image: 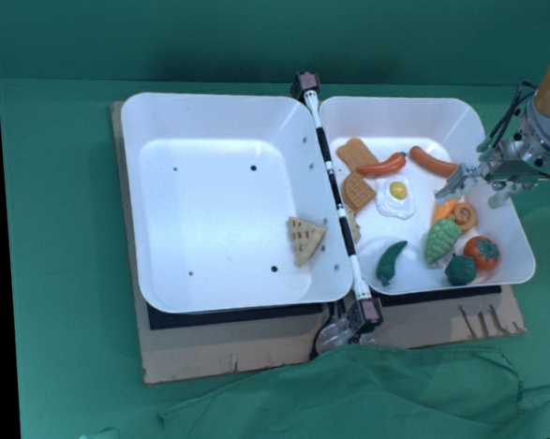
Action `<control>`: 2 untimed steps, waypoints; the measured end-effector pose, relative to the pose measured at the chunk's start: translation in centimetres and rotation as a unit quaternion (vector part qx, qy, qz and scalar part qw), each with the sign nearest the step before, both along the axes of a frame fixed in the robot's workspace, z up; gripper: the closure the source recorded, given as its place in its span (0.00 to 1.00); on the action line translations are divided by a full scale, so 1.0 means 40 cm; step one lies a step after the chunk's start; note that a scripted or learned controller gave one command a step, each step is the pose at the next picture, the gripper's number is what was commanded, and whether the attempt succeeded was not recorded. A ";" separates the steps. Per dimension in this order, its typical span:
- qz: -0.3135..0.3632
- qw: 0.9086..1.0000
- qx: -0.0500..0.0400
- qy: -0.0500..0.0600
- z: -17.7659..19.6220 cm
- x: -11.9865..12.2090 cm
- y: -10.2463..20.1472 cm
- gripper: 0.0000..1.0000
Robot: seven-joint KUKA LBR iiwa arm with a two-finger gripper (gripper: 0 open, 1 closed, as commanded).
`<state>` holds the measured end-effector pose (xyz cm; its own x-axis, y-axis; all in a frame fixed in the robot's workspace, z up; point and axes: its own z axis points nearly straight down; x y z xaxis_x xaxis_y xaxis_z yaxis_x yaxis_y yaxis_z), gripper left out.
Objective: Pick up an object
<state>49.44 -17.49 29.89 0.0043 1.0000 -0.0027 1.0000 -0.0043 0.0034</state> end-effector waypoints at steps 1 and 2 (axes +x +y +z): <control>0.000 1.000 0.000 0.000 0.000 0.000 0.000 0.00; -0.001 1.000 0.001 0.003 -0.116 -0.024 -0.005 0.00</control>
<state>48.49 -17.68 25.24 0.0055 1.0000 -0.0004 1.0000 -0.0055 -0.0020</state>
